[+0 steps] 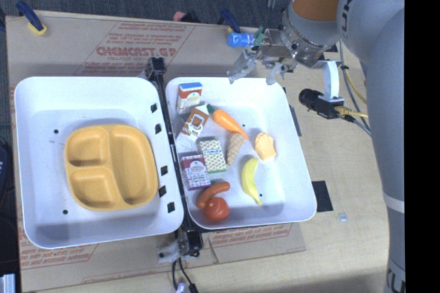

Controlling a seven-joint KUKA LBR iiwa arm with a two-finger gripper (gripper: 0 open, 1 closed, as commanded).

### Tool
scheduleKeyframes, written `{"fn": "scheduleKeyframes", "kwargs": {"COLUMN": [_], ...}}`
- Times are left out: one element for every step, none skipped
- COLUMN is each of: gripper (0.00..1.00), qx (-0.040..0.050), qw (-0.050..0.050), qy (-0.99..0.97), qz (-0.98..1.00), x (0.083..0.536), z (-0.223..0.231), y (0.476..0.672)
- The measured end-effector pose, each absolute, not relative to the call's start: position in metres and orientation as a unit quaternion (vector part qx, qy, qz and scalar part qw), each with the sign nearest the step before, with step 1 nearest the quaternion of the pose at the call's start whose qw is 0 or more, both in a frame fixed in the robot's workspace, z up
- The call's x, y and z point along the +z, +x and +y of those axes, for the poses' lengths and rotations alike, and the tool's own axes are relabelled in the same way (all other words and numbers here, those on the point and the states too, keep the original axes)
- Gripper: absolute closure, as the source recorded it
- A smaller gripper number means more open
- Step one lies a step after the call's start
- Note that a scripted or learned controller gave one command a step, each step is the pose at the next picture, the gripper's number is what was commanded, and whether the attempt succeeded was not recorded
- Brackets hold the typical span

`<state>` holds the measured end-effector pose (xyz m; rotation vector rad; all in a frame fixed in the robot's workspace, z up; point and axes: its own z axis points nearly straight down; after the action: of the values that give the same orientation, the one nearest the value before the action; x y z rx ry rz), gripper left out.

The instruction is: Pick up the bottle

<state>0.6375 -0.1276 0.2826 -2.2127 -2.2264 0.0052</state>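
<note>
the grey arm's two-finger gripper (256, 70) hangs over the far rim of the shallow white right-hand bin (297, 168), its pale fingers (238, 70) spread apart with nothing between them. which of the toys below is the bottle is hard to tell from here. the likeliest is the small white container with a red and blue label (189, 96), upright in the bin's far left corner, touching a brown-and-white carton (196, 122) and near an orange plastic carrot (227, 121). the risk looks plain: a descent from this spot would meet the rim or bare floor, well apart from the container, and even once over it the fingers could catch the neighbouring carton, tip the container or pinch both. the left bin holds a yellow compartment tray (110, 166).
</note>
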Motion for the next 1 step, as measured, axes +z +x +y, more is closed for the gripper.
{"fn": "scheduleKeyframes", "kwargs": {"gripper": [1.00], "qx": [0.0022], "qw": [0.002], "qy": [-0.703], "qz": [-0.711], "x": [0.2930], "z": [-0.1268], "y": [0.6379]}}
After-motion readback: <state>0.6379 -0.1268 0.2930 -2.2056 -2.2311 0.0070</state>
